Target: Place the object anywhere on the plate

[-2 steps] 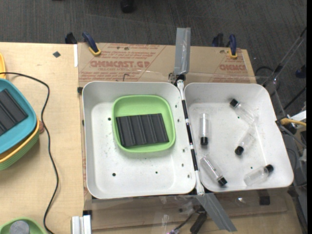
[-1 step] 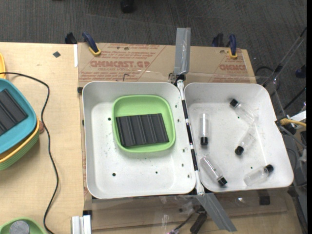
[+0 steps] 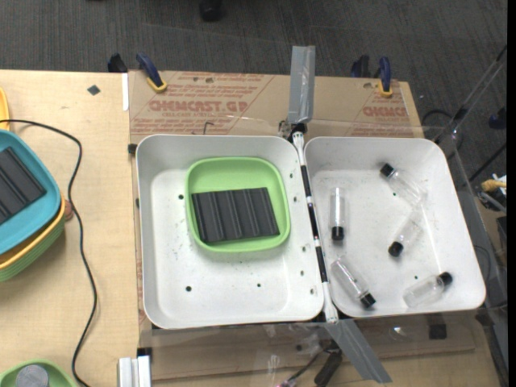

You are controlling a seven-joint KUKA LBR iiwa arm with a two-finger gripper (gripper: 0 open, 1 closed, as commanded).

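Plate (image 3: pixel 237 206), green, rounded-square w/ raised rim, sits in left bin (image 3: pixel 161 280), toward its back; bare white floor open around it, esp. front and left. A dark ribbed rectangular insert (image 3: pixel 235 214) lies flat inside plate. Right bin (image 3: pixel 459 216) holds five clear plastic vials w/ black caps, scattered, well apart: one near back (image 3: pixel 401 181), one upright-lying by the divider (image 3: pixel 337 214), one mid-right (image 3: pixel 405 239), one front-left (image 3: pixel 352 284), one front-right (image 3: pixel 427 289). Bins touch along centre edge. Both rest on cardboard (image 3: pixel 210 99) clamped to bench (image 3: pixel 48 103). Hand: can't tell.
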